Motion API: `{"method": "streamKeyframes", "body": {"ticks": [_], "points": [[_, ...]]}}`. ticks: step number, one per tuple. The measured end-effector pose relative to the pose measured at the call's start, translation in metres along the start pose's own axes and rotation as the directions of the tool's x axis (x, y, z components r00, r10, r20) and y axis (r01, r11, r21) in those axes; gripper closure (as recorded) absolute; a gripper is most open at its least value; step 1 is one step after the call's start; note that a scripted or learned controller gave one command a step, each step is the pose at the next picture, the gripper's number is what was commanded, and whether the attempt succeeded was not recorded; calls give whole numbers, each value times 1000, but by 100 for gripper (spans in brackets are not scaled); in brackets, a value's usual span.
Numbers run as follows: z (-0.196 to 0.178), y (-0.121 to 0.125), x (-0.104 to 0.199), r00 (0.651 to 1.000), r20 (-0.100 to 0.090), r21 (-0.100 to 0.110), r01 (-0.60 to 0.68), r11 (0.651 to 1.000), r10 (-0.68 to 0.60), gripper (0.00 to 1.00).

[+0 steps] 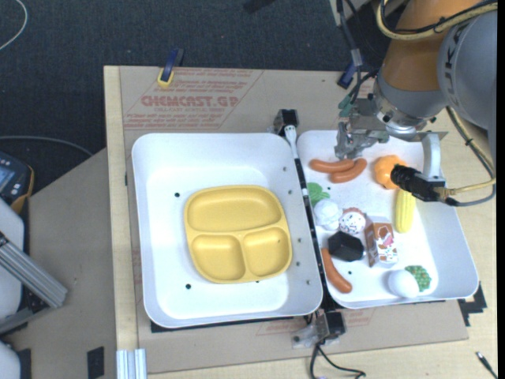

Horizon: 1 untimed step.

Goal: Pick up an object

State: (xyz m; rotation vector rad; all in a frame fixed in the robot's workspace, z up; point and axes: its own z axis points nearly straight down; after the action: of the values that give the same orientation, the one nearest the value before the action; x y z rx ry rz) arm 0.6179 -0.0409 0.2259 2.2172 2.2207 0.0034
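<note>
**A brown board on dark carpet**

The floor is a dark blue-grey carpet (118,22) with a rough texture. On it lies a flat brown cardboard-coloured board (197,93) with faded red printed letters near its far edge. A small clamp with a yellow and blue handle (168,68) grips that far edge. A thin white cable (16,22) curves over the carpet at the upper left. At the lower left stands a slanted grey metal rail (31,279). The light is even and soft, without strong shadows.
</note>
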Motion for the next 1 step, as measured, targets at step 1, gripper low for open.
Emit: {"method": "streamKeyframes", "body": {"ticks": [1], "points": [[-5, 4, 1, 1000, 0, 0, 0, 1000, 0, 100]]}}
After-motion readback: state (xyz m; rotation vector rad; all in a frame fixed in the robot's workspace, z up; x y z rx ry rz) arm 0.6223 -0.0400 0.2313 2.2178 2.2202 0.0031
